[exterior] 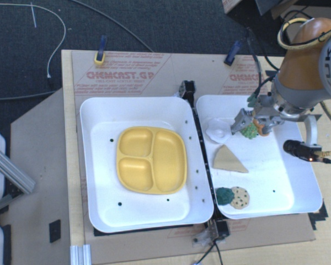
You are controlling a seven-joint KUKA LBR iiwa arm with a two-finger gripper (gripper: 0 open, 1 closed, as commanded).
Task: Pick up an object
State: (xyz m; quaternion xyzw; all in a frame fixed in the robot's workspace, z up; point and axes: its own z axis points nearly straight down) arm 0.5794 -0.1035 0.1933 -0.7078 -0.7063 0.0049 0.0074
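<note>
Looking down on the desk [127, 70] at a slant, with two white bins sitting side by side on it. Using the yellow divided plate [152, 160] as the landmark: lying flat in the middle of the left bin [94, 148], three compartments facing up.

Off to the right of that plate, past the bin wall, sitting in the right bin [298, 192]: a tan wedge-shaped piece [228, 160] closest to the plate, lying flat. Below-right of the plate, a small dark green lump [224, 195] touching a chocolate-chip cookie [240, 197]. Up and right of the plate, a whitish round thing [217, 131], hard to make out against the bin floor.

Reaching in from the right, the grey arm with the orange band, its hand [252, 126] hanging over the upper part of the right bin, further right of the plate than the wedge. Pressing up against the fingertips, a small green-and-orange object [250, 130], looking like toy veg. Can't tell if the fingers are spread or closed, and can't tell whether that object is actually between them or just lying beside them.
</note>
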